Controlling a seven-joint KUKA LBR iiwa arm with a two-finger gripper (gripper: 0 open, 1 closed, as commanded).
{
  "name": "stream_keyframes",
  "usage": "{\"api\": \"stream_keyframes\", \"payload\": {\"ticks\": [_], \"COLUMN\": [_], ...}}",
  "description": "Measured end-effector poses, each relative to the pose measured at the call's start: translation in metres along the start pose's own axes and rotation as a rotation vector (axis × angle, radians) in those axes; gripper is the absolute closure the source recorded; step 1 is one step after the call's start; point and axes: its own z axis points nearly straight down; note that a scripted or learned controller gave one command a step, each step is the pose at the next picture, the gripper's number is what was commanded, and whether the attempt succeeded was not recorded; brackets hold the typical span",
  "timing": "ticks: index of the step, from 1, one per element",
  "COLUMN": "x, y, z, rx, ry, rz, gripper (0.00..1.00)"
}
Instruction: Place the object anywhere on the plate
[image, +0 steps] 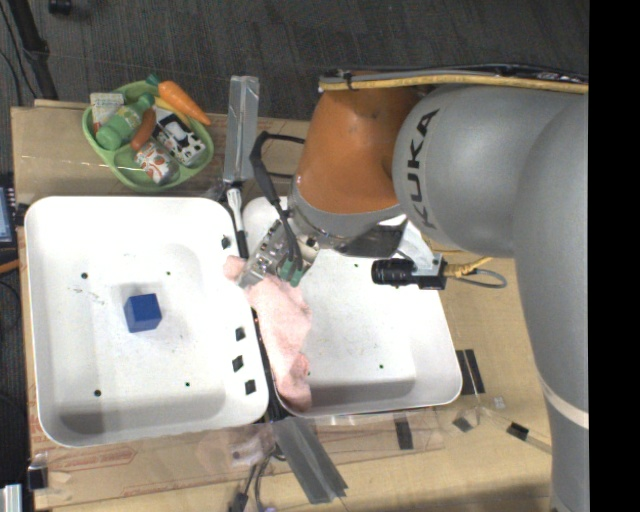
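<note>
Task barely begun: no plate in sight, block not picked up.

My arm (450, 170) looms over the right bin (400, 340); my gripper (280, 258) hangs at its left rim, finger state hidden. In the left bin (60, 250), the blue block (143, 311) sits untouched.
</note>
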Motion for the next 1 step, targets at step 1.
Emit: {"api": "stream_keyframes", "payload": {"ticks": [1], "x": [0.0131], "y": [0.0537], "z": [-0.0104], "rx": [-0.002], "ry": [-0.006], "rz": [-0.405], "gripper": [1.0]}}
